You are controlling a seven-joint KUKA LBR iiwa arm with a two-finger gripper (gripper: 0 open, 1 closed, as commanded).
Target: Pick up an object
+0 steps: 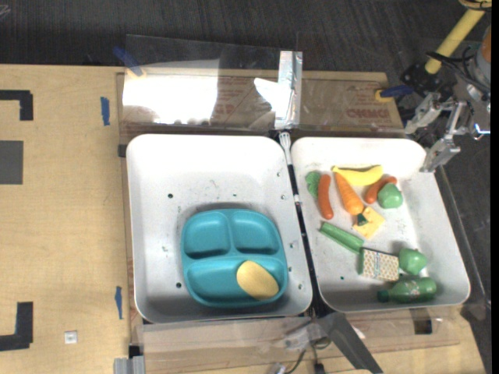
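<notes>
Setting: robotics lab test station. Evidence: plywood bench (62, 232) marked with black corner brackets (19, 104) and blue tape tabs (104, 110); two white bins (148, 209) set side by side; clear plastic sheeting (210, 84) behind them; toy plastic food (351, 193) as test items; dark carpet floor (234, 6); cabling and a yellow hose (461, 26) at far right.

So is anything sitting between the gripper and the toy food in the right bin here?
Nothing visible does. The gripper hangs over the right bin's far right corner, and the banana, carrot and other pieces lie in the open below it, toward the bin's middle. They are crowded together, though.
</notes>
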